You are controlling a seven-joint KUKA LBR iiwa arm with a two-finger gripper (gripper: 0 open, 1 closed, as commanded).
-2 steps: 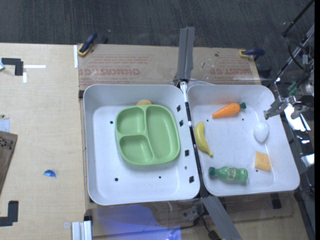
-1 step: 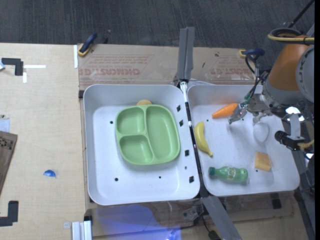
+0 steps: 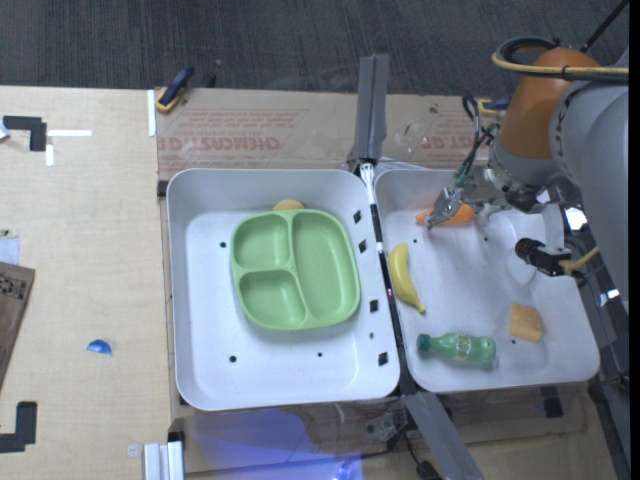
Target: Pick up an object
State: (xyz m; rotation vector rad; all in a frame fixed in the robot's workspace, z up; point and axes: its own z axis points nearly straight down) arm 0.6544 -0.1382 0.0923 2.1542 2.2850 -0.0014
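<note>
Pick not yet done, by the look of it. Arm w/ gripper low in right bin, far-left corner, at an orange object; can't tell if fingers are open or closed. Green divided plate fills left bin. Banana, green bottle, yellow block lie untouched. Light wood desk, dark floor beyond.

The gripper hung over the right bin, at an orange object. A banana and green bottle lay nearby.
</note>
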